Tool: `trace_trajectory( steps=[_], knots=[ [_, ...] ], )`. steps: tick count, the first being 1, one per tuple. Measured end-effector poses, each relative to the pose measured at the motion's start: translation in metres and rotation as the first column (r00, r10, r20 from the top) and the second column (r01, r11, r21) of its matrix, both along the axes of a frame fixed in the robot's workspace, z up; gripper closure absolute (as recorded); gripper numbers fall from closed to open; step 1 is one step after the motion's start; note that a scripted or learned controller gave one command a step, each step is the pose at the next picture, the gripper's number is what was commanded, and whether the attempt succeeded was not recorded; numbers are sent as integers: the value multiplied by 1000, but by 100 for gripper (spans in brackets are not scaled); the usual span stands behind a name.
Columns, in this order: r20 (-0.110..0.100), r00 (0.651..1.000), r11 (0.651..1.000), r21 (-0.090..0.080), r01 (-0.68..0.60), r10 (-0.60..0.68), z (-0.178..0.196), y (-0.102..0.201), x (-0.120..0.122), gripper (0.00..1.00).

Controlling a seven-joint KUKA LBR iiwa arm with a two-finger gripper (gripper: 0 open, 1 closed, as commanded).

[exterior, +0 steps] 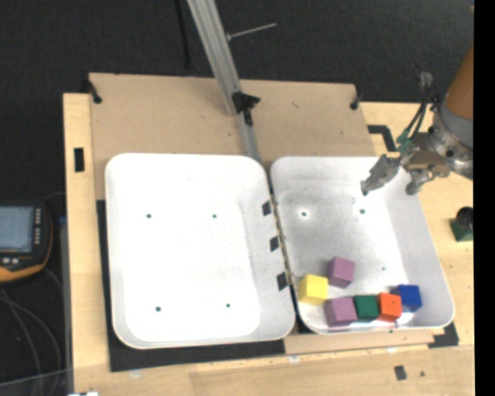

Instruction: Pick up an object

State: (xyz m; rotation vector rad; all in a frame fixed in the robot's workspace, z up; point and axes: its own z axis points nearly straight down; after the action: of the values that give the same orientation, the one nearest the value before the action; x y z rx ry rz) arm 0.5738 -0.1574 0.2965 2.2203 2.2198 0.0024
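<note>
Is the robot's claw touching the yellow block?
Apart. The camera view shows the gripper at the right bin's far side and the yellow block near its front, with bare bin floor between them.

coloured blocks (365,300), right bin's (313,184) near edge

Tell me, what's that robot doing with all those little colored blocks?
The robot's hand is hovering over the far end of the right bin, open and holding nothing. Its job is to pick something up. The blocks sit bunched at the near end of that bin: two purple blocks, a yellow block, a green block, an orange block and a blue block.
</note>
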Motion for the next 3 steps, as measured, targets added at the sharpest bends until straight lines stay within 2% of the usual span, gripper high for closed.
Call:
trace_trajectory(
  steps=[1,3],
  knots=[
    [-9,1000,1000,1,-5,5,-145,63,10,0],
    [0,1000,1000,0,3,-3,-140,61,12,0]
  ],
)
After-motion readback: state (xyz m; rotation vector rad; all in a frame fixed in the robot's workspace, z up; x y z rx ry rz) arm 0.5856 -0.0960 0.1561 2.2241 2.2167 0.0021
